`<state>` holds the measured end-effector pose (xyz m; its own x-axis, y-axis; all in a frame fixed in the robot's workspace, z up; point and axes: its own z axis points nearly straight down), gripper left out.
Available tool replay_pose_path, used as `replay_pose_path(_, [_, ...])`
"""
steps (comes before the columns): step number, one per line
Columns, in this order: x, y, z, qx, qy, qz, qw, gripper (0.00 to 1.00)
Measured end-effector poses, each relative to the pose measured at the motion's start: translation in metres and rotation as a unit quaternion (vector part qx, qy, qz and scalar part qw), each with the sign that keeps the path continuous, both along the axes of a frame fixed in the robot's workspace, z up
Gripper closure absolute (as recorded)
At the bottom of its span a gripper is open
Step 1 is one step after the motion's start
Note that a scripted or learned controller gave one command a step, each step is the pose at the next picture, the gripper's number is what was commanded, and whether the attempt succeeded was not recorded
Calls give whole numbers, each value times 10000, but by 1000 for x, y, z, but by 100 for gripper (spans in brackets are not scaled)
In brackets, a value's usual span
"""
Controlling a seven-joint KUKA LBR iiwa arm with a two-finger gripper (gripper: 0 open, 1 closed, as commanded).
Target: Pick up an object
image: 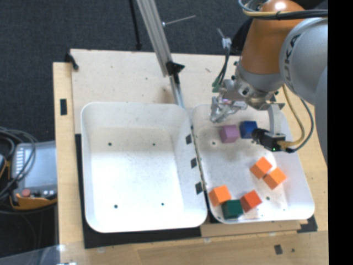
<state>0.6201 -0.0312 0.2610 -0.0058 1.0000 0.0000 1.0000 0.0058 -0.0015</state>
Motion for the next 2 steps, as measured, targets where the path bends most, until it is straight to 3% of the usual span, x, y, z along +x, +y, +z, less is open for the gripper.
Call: replay_pose_path(2, [-19, 91, -11, 0, 8, 0, 10000, 100])
